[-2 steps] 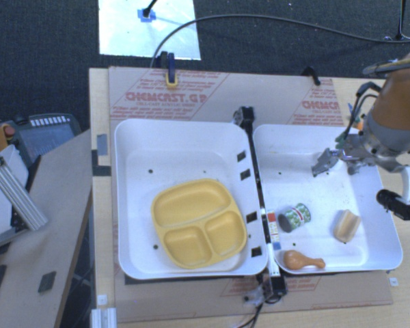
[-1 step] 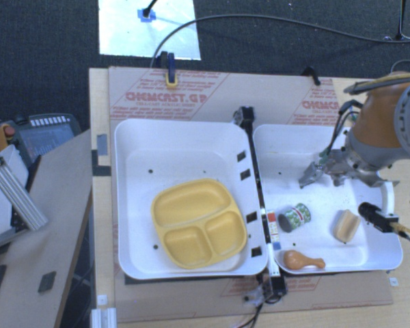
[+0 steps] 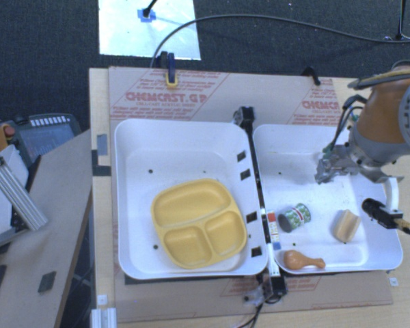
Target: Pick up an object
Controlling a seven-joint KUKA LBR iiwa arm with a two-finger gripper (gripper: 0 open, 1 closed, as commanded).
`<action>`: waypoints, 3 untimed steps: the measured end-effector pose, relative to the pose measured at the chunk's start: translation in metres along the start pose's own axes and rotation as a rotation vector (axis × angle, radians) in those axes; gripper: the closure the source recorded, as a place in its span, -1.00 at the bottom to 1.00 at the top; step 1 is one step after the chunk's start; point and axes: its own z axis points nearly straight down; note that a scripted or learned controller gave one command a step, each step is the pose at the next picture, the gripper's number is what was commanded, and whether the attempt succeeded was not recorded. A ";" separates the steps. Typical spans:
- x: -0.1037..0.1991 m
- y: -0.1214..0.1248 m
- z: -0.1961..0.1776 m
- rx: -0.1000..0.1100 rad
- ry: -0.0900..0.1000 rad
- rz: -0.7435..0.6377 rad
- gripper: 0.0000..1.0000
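1. Objects for picking lie in the right bin: a small can, a tan block and an orange drumstick-shaped toy.
2. The can lies on its side, its long axis running from lower left to upper right; its dark grey end faces lower left. Its wrap is green and white, with print too small to read.
3. The toy lies near the front wall, its long axis almost level, bulbous end to the left and thin end to the right. It looks smooth and plastic.
4. The block stands slightly tilted near the right wall, pale and sponge-like, with a rounded wedge shape.
5. The end effector hangs over the rear of the right bin, well apart from all three objects. It is grey and metallic, and I cannot tell how it is set.
6. The left bin holds a yellow tray with three compartments, one long and two smaller, turned at a slant. It looks like matte moulded plastic.
7. Both bins are white, shallow and round-cornered, and rest on a clear sheet on the surface, whose red print reads "CHEMCAST GP".
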 end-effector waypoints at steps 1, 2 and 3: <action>-0.003 0.009 -0.062 -0.005 -0.001 -0.002 1.00; -0.006 0.013 -0.127 -0.006 -0.001 -0.003 1.00; -0.007 0.014 -0.152 -0.001 0.000 -0.003 1.00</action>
